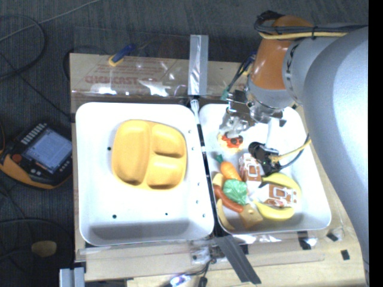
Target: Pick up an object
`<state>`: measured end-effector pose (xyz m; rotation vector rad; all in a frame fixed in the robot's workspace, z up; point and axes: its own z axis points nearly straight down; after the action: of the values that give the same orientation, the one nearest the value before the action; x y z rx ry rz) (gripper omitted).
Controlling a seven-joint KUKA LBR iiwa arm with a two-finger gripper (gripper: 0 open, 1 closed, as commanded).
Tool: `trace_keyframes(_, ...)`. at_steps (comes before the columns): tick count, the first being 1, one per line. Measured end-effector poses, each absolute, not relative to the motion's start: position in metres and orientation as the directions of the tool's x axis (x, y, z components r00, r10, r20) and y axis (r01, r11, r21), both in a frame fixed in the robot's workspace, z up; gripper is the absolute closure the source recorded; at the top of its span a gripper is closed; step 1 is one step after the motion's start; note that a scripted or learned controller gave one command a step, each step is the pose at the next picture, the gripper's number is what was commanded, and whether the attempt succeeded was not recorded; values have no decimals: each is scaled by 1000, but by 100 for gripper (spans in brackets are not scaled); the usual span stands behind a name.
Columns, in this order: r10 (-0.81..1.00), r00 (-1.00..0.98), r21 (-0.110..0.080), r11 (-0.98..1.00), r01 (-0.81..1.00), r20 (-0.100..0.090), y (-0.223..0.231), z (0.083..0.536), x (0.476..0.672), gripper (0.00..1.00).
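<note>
Yellow moulded tray (148, 154), glossy white bin (96, 220)

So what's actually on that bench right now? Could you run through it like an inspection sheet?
Surface: two white bins side by side, left bin and right bin, on a bench.
Job's things: toy food heaped in the right bin: banana, carrot, green leafy piece, small printed cartons.
Clutter: yellow divided tray in the left bin; clear plastic sheet behind the bins.
Grippers: gripper low over the right bin's far end; nothing seen between its fingers.
Cables: black loops on the floor.
Surroundings: dark carpet; orange-edged handheld controller.
</note>
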<state>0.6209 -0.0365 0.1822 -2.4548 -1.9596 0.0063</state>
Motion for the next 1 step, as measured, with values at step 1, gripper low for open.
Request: trace_keyframes(1, 993, -120, -3, 120, 993, -2, -67, 183, 562, 100)
